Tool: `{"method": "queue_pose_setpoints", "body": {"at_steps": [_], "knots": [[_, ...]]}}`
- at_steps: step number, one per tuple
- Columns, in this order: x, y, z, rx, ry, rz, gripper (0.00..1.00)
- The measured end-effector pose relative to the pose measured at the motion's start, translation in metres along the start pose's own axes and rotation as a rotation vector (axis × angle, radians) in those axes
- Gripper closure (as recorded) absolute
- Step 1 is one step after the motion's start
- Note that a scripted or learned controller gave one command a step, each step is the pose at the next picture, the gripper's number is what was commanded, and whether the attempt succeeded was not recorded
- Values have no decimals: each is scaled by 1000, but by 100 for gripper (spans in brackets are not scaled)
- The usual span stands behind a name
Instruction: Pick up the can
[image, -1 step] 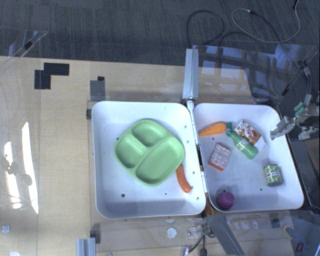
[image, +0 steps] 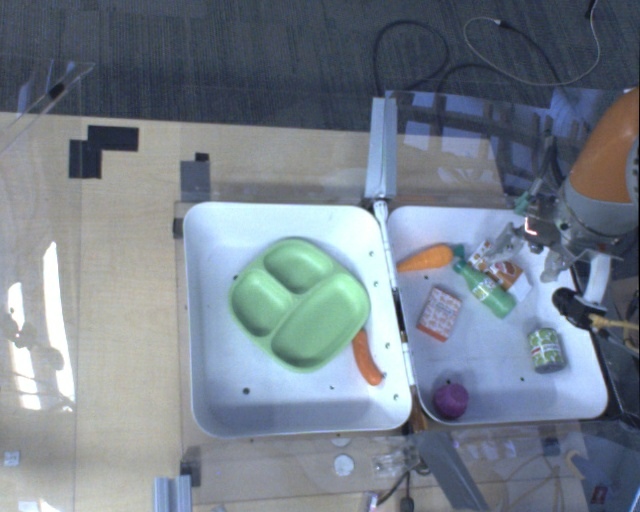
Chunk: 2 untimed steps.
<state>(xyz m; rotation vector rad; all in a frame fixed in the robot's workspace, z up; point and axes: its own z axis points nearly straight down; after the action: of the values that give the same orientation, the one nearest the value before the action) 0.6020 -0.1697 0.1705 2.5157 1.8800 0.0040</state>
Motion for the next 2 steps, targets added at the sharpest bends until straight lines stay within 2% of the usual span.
{"method": "queue_pose_setpoints", "body": {"at_steps": [1,2], "knots": [[0,14,84,-4,-1,42,0],[3,17,70,-10,0,35,100]]}}
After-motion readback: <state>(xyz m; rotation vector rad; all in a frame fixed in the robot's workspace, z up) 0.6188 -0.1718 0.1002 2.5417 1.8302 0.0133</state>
